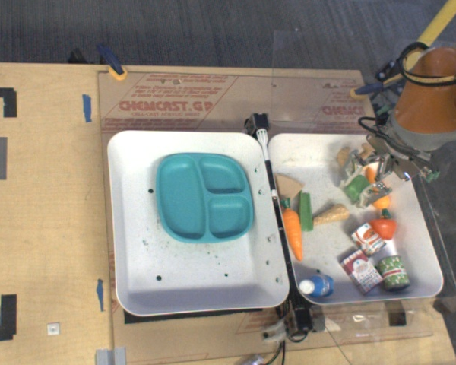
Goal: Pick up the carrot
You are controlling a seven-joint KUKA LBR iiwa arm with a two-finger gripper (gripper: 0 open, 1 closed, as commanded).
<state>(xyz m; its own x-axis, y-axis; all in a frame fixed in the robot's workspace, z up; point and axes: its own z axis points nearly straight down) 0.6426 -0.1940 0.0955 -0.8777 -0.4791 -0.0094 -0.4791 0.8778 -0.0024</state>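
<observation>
Teal divided plate (205, 197) sits in left bin (129, 280). Carrot (292, 234) lies in right bin (429, 276), hard against its left wall, right of plate; long axis near vertical in view, green top away from camera, tip toward it. Green piece (305, 211) just beside carrot. Gripper (380, 175) well right of carrot, over clutter at far side; grip state: cannot tell. Judged: move must travel left and nearer.

carrot (292, 233) | hemmed: bin wall (277, 204) left, green piece (305, 211) right
</observation>
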